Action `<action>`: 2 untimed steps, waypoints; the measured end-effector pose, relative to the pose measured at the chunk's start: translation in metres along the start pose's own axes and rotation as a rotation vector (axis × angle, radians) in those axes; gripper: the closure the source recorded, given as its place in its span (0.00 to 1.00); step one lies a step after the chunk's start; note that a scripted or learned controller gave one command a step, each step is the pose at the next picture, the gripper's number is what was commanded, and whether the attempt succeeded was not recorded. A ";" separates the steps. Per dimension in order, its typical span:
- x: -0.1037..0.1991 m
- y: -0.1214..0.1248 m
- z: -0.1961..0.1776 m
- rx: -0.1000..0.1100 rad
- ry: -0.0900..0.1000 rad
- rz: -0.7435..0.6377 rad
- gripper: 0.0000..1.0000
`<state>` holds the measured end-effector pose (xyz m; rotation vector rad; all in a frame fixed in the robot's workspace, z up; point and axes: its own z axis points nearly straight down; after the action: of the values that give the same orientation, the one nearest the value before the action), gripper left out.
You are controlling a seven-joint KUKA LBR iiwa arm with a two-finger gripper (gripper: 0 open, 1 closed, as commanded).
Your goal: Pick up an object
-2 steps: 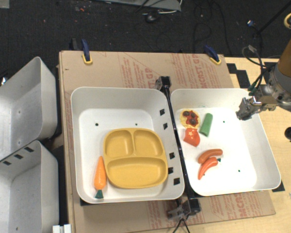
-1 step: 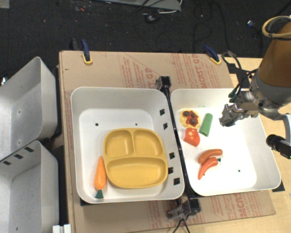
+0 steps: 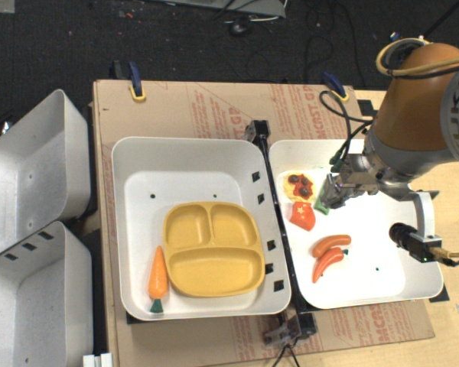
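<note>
Grey and orange-banded, the arm hangs its claw (image 3: 330,193) over the right white bin (image 3: 382,281), just above a red strawberry-shaped toy (image 3: 303,215); whether it grips anything I cannot tell. Two orange-red chili peppers (image 3: 330,252) lie nearby, while a yellow divided plastic tray (image 3: 213,248) and an orange carrot (image 3: 158,275) sit in the left white bin (image 3: 138,205).

In the left bin (image 3: 130,205) we see a tray (image 3: 213,248) with a carrot (image 3: 158,274) just beside it on the left. In the right bin (image 3: 398,281) the gripper (image 3: 330,196) hangs over the far left part, near a strawberry (image 3: 303,215); two peppers (image 3: 330,254) lie nearer us, side by side.
</note>
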<state>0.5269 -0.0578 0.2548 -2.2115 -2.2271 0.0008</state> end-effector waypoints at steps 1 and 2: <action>0.051 -0.004 0.017 0.000 -0.001 0.000 1.00; 0.110 -0.010 0.011 -0.003 0.000 -0.002 1.00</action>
<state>0.5157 0.0522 0.2445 -2.2106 -2.2307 -0.0020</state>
